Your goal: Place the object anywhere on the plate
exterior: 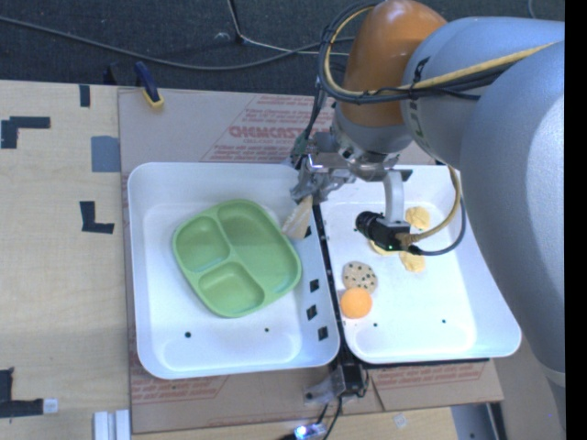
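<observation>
The green divided plate (237, 257) lies in the left bin (156, 337), tilted a little. My gripper (308, 191) hangs over the ridge between the two bins, just past the plate's upper right corner. A tan, stick-like piece (298, 218) slants down from between its fingers toward the plate's edge, so the gripper is shut on it. The piece's lower end sits just above or beside the plate's rim; I cannot tell whether they touch.
The right bin (459, 337) holds a speckled cookie (359, 274), an orange ball (356, 302) and two yellow bits (417, 217) (413, 261). A black cabled part (378, 229) of the arm hangs over that bin. The big grey arm covers the right side.
</observation>
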`<action>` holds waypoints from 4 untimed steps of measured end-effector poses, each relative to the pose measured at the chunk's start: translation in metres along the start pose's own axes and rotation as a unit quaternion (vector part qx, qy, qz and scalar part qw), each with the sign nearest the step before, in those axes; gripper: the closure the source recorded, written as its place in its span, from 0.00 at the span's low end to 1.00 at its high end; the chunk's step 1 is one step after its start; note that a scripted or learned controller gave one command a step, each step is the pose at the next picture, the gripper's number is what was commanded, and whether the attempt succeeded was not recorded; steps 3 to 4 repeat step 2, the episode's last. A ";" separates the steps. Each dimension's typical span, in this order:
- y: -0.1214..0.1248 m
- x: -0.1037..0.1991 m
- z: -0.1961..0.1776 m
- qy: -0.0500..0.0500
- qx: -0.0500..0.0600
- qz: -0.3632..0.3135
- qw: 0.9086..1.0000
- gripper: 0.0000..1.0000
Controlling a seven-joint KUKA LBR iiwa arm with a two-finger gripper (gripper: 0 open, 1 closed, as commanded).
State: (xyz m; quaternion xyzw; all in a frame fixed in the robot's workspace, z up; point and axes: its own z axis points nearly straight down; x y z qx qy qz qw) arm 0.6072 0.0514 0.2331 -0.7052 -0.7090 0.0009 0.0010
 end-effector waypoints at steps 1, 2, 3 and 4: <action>0.023 0.044 0.009 0.000 -0.001 0.000 1.000 1.00; 0.022 0.042 0.008 -0.001 -0.001 0.002 1.000 0.00; 0.022 0.042 0.008 -0.001 -0.001 0.002 1.000 0.00; 0.022 0.042 0.008 -0.001 -0.001 0.002 1.000 0.00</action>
